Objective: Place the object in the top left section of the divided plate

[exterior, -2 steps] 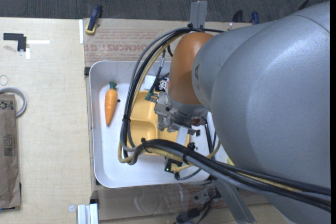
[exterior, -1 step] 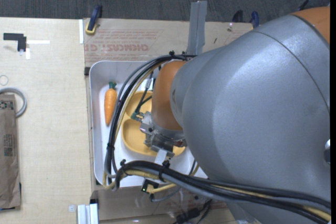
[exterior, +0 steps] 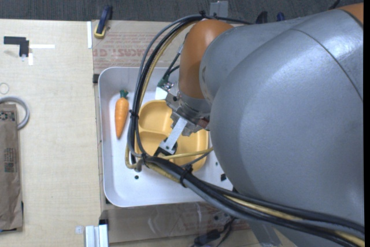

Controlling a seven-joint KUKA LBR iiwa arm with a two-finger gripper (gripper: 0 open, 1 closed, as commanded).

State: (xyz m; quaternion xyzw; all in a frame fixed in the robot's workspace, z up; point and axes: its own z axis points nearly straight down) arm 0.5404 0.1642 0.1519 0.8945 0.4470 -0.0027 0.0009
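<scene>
A yellow divided plate (exterior: 155, 120) lies in the white bin (exterior: 115, 182), largely covered by the arm. An orange toy carrot (exterior: 120, 115) with a green top lies on the bin floor just left of the plate, pointing toward the near side. My gripper (exterior: 184, 115) hangs over the middle of the plate, below the orange wrist band, and the arm's bulk and cables hide its tip. The carrot lies apart from the gripper, a short way to its left.
Black and yellow cables (exterior: 139, 124) loop over the plate's left edge and across its near side. Outside the bin, a blue and yellow tool (exterior: 103, 21) lies at the far edge. A brown paper bag (exterior: 8, 170) and a black piece (exterior: 16, 41) lie on the left bench.
</scene>
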